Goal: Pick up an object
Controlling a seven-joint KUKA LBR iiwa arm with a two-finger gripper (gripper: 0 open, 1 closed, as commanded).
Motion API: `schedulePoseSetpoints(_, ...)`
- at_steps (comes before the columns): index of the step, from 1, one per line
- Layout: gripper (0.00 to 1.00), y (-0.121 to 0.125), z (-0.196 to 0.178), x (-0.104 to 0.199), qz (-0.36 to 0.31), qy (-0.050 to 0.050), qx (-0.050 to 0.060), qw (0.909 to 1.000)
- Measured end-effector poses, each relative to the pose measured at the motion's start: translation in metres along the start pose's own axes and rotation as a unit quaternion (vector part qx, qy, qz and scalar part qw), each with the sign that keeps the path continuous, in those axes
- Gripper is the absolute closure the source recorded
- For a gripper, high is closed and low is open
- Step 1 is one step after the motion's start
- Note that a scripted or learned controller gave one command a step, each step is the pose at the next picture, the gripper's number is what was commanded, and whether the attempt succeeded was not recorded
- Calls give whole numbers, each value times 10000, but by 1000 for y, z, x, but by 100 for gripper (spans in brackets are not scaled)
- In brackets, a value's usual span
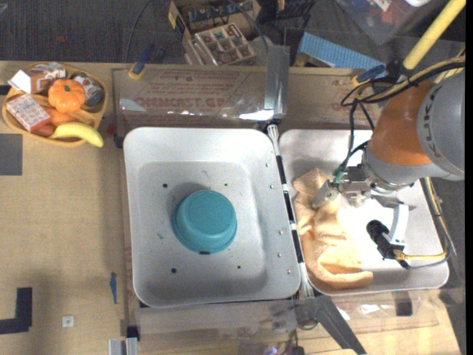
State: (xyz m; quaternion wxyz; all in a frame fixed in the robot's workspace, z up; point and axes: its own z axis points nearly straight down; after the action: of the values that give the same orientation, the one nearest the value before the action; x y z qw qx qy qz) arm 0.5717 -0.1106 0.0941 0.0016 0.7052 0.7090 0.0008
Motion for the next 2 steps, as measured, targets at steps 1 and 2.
schedulePoseSetpoints(1,0,31,5,14,-1524,-9,-46,9883)
schedulePoseSetpoints(2,100,32,-7,11,-1489,-8,-76,9888)
